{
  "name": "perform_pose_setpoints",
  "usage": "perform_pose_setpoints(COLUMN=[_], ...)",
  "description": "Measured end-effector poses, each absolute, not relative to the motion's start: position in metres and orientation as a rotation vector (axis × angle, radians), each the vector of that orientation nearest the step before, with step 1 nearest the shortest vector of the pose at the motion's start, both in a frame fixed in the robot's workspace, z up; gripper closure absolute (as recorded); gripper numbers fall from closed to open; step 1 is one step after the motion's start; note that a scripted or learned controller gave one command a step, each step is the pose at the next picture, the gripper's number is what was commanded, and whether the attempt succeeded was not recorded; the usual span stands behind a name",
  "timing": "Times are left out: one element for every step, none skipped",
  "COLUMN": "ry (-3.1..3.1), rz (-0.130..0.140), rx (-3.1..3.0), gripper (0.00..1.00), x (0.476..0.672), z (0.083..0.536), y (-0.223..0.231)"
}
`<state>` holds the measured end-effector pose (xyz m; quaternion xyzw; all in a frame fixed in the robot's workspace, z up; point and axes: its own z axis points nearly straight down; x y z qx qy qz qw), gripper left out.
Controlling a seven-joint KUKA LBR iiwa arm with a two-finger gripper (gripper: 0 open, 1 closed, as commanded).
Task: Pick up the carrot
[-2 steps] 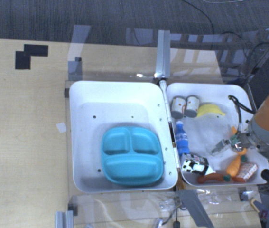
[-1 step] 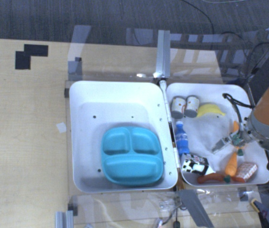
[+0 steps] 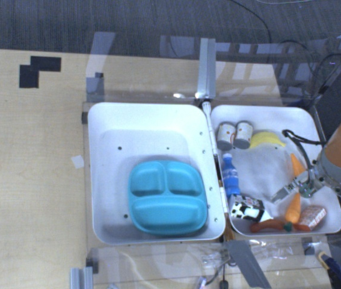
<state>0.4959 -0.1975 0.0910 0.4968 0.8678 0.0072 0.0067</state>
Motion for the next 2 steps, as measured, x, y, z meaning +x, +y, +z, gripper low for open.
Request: perform_pose_setpoints(ry=[2.703,2.697], rz=[0.019,0.004], rx=[1.553,1.596], gripper=[1.0,1.0], x=[0.498,0.503], z=[0.103,0.18], y=[-0.2,-0.154])
